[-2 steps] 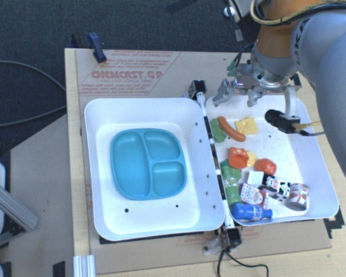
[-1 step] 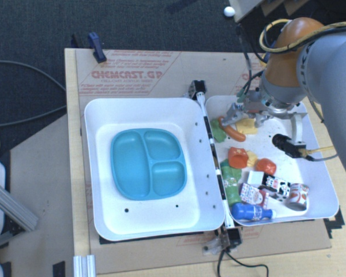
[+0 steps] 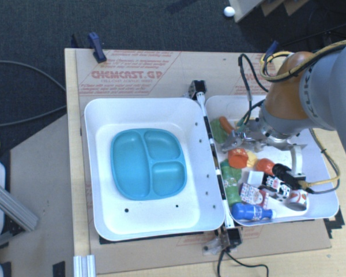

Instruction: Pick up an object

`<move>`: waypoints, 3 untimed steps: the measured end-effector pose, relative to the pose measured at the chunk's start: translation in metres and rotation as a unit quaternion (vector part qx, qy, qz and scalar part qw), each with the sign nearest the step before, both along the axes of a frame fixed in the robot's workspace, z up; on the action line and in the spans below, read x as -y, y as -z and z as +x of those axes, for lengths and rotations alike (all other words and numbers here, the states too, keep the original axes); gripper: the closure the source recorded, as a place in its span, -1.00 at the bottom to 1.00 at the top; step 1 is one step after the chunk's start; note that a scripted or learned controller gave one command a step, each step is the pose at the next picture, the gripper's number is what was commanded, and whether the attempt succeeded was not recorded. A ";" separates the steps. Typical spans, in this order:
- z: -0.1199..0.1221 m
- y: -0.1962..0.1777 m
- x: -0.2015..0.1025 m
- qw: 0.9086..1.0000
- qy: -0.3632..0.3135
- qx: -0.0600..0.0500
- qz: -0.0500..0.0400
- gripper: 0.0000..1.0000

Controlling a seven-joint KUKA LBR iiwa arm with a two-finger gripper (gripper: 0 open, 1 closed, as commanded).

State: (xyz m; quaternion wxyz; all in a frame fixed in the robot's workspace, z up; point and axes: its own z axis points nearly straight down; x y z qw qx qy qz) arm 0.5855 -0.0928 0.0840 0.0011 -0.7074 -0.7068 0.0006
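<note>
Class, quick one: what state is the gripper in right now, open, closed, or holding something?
Gripper: cannot be told; it sits low over the clutter in the right bin, fingers not clear.

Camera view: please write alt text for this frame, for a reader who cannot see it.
A grey arm with an orange band reaches from the right over the right white bin, its claw low among a clutter of small items, including a blue bottle. The left white bin holds a blue divided plate.

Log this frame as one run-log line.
arm: over right bin | gripper: low among cluttered items, grasp unconfirmed | left bin: blue divided plate
</note>
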 end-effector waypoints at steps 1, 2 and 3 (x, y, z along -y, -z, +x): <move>-0.023 -0.001 0.006 1.000 0.000 0.000 0.000 -1.00; -0.045 -0.001 0.013 1.000 0.000 0.001 0.000 -1.00; -0.072 -0.001 0.003 1.000 0.000 0.002 0.000 -1.00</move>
